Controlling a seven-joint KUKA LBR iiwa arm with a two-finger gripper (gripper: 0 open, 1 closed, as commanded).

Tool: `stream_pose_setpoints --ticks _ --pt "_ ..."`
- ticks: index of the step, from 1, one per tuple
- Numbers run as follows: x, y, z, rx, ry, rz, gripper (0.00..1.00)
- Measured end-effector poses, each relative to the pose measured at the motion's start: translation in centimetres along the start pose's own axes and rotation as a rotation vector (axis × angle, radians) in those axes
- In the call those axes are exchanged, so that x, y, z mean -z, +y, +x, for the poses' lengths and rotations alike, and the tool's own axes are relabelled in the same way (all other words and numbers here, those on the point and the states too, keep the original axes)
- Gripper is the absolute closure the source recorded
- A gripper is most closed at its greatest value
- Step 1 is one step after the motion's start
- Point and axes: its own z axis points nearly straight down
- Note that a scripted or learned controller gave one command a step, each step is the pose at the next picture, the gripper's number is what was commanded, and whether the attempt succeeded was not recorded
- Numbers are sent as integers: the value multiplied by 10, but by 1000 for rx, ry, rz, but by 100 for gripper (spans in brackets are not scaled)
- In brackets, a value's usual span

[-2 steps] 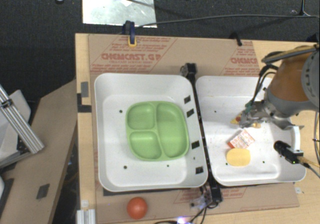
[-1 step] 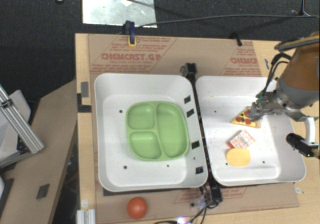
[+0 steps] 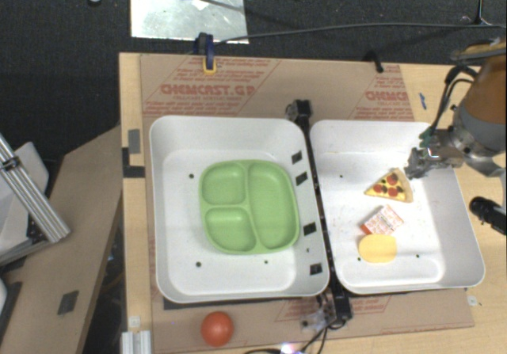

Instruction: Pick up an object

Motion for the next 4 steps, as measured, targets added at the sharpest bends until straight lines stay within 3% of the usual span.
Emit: stream_pose_setpoints --ticks 4 --pt "29 55 218 7 5 3 100"
